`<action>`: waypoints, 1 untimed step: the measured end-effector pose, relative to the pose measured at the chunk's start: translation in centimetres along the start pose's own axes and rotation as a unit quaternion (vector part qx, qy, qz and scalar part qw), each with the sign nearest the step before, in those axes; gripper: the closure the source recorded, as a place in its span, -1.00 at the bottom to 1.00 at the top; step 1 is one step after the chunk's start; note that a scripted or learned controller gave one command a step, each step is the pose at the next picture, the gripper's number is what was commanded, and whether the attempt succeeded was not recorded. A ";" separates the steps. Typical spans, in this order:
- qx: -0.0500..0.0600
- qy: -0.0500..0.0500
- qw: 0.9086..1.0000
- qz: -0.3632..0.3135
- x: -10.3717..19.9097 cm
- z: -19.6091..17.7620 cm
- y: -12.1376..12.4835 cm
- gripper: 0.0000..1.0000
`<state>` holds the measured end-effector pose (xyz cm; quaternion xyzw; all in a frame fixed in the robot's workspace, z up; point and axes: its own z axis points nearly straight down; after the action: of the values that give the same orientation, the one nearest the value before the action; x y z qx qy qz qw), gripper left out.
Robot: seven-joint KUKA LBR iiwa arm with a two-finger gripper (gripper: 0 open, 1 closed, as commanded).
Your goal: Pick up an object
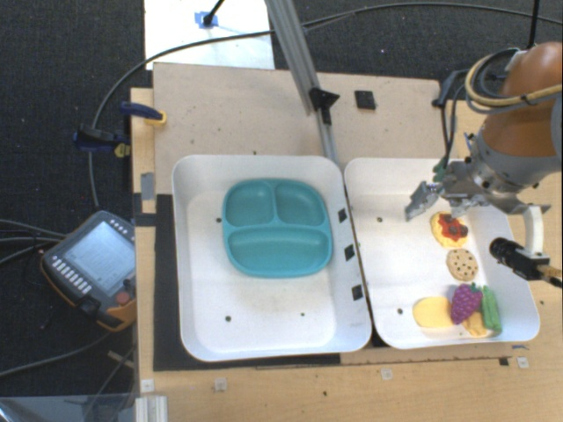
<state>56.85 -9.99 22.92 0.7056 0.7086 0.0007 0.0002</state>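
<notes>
Here, grey-and-orange arm [517,104] reaching in from the right, with gripper [424,200] poised over the upper left part of the right bin [387,328], above bare white floor; how wide the gripper stands impossible to tell from this slant, and nothing seen in its grasp. Candidate objects all in the right bin, along its right side: a toy toast with red topping [449,229] just right of the gripper, a toy cookie [461,263] below it, then a tight cluster in the lower right corner of purple toy grapes [466,301], a yellow rounded piece [430,312] and a green piece [490,311], touching or overlapping. Left bin [198,323] holding a teal divided plate [277,228]. Judged as the approach stage, with no contact yet. For a clean pick: choose the toast or the cookie, each lying apart from its neighbours, rather than the crowded corner; shift right until centred over the chosen piece; descend straight; close across the narrower width; lift only once seated. Both pieces probably flat and low, so likely to slip from a shallow grip. No brand, label or writing legible anywhere, including the screen of the teach pendant [92,266] at left.
</notes>
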 end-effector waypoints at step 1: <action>0.001 0.000 1.000 0.001 -0.1 4.2 0.0 -1.00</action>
<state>56.88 -10.11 18.75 0.7066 0.7076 -0.0006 -0.0005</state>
